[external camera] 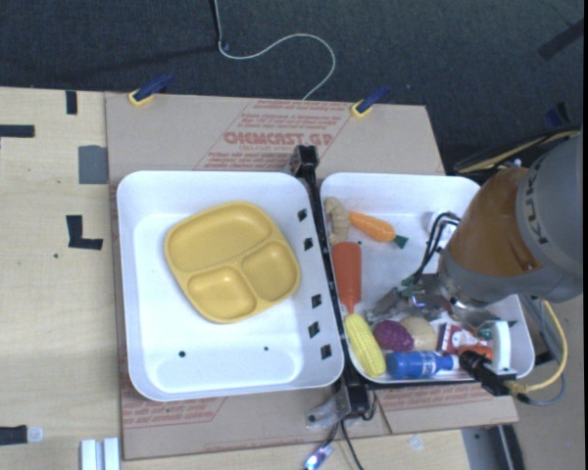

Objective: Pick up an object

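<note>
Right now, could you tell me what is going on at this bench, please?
The robot arm reaches in from the right over the right bin, its hand low among toy food there: a carrot, a long red piece, a corn cob, a purple piece and a blue bottle. Nothing is seen held. The left bin holds a yellow divided plate.

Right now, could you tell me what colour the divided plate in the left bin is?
Yellow: the divided plate shows plainly in the camera view.
</note>
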`<action>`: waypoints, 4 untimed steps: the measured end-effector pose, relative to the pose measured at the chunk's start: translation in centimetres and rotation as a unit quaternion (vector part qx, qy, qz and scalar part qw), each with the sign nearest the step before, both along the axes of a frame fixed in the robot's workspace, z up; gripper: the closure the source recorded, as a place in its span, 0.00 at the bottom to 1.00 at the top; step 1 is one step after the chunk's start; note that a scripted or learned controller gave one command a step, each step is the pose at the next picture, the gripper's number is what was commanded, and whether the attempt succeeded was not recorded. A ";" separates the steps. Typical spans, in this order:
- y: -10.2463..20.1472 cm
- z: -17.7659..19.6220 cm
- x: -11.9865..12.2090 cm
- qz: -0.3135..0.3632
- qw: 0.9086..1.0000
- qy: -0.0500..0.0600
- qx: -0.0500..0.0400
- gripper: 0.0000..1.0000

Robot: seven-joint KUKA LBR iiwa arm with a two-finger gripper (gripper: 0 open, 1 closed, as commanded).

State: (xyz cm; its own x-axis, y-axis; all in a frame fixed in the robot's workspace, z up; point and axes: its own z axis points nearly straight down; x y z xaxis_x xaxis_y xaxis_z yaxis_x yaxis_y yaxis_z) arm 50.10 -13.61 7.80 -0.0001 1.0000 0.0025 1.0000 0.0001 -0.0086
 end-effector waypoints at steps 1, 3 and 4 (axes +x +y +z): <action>11.8 11.2 -1.7 0.007 1.000 -0.007 0.001 0.00; 33.6 29.8 3.8 0.007 1.000 -0.013 0.003 0.00; 33.0 29.9 3.6 0.002 1.000 -0.003 -0.003 1.00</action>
